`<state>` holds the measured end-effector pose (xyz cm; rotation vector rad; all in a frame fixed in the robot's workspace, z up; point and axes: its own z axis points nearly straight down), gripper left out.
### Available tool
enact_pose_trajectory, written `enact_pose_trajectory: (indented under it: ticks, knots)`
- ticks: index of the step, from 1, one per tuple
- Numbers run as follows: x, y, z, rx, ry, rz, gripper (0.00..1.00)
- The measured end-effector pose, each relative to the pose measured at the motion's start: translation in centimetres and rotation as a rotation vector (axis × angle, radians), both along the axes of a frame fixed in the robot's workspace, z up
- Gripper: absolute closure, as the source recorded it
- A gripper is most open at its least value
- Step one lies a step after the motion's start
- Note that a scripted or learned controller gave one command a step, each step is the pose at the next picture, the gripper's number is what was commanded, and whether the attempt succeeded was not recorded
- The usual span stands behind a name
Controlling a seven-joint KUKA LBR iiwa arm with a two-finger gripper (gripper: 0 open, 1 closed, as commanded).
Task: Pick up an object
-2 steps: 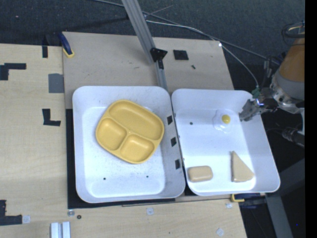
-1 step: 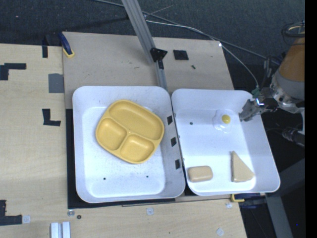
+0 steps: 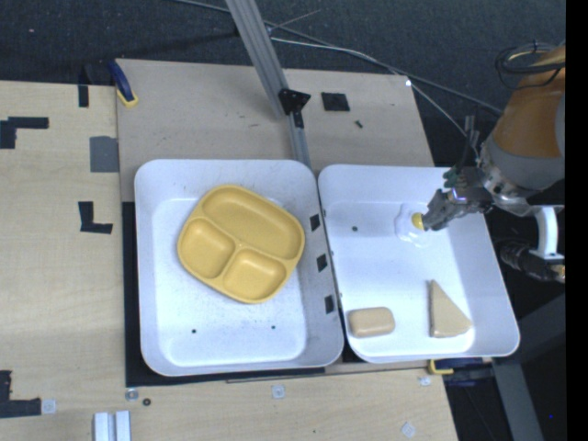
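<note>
My gripper [image 3: 432,217] hangs over the upper right part of the right bin [image 3: 386,265], with a small yellow bit showing at its tip next to a pale blurred patch. A tan rounded block [image 3: 370,321] lies near the bin's front edge. A tan wedge [image 3: 446,310] lies to its right, in the front right corner. Both lie well in front of the gripper and apart from it. In the left bin [image 3: 156,246] rests a yellow divided plate [image 3: 241,243].
A grey pole [image 3: 266,53] slants down from the top to the gap between the bins. Cables run across the dark floor behind the bench. Black clips [image 3: 322,262] sit on the divider between the bins.
</note>
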<state>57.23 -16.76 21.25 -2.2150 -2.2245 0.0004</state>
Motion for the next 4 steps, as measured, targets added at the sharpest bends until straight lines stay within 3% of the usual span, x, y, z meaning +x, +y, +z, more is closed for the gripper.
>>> enact_pose_trajectory:
  ticks: [1, 4]
  knots:
    - [-0.7, 5.3, -1.0, -0.001, 0.001, 0.001, 1.0]
    - [-2.6, 23.0, 1.9, 0.0, 0.0, 0.004, 1.0]
